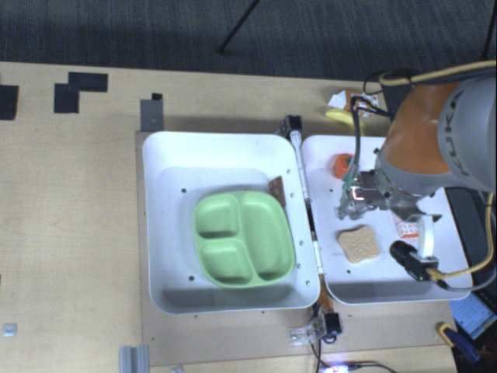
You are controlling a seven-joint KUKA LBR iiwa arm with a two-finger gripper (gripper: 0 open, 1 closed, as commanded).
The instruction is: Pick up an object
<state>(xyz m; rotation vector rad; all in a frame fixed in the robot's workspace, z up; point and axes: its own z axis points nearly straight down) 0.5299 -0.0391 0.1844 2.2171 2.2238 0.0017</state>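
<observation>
Two bins sit side by side on your bench, and the camera view looks down on both at a slant. Your left bin carries a green divided tray, with a small brown scrap just beside the tray's far corner. Your right bin holds the loose pieces, which is likely why the arm reaches in over it. A tan, toast-like slice lies flat near the front of that bin, and an orange piece rests near the back. A red-and-white packet peeks out from under the wrist.

Your gripper hangs low between the orange piece and the slice, closer to the slice. You cannot tell from this angle whether it has anything in its grasp. The slice looks like the nearest candidate, lying apart from its neighbours.
</observation>
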